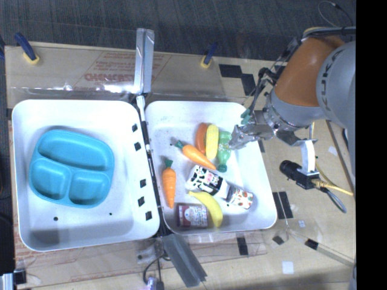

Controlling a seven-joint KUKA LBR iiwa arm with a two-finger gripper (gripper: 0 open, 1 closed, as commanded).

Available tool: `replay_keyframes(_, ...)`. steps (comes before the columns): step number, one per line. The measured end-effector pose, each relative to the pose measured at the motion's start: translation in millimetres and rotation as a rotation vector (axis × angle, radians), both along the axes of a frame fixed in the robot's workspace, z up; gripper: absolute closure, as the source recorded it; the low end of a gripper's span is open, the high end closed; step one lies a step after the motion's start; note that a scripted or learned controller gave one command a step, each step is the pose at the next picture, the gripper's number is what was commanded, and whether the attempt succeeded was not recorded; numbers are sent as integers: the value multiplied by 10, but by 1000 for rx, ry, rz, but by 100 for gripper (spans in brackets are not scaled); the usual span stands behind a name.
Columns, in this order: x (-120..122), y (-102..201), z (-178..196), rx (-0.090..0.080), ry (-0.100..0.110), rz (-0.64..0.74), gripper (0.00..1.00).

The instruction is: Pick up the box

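Box (204,179) flat in right bin (261,207), wedged among carrot (197,154), banana (208,206).
Probably light, stiff carton; best pinched across short sides. Pincer (237,136) above bin; opening impossible to tell.

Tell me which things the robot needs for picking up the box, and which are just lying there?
Needed: box, gripper.
Lying about: two carrots, banana, blue tray, brown packet.

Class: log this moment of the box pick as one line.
stage: approach | gripper: over right bin, by green bottle | box: lying in bin, not held
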State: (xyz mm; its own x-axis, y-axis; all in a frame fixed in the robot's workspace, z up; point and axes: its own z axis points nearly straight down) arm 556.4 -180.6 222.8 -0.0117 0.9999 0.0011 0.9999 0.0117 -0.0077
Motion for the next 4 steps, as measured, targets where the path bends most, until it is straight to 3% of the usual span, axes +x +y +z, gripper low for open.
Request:
replay_keyframes(1,-663,-307,-690,1,-4,162,100)
replay_keyframes(2,-794,-297,-1086,3,-5,385,100)
replay_keyframes(3,-700,304,-435,1,-10,962,100)
replay_keyframes(4,-553,615,1288,-1,-9,803,100)
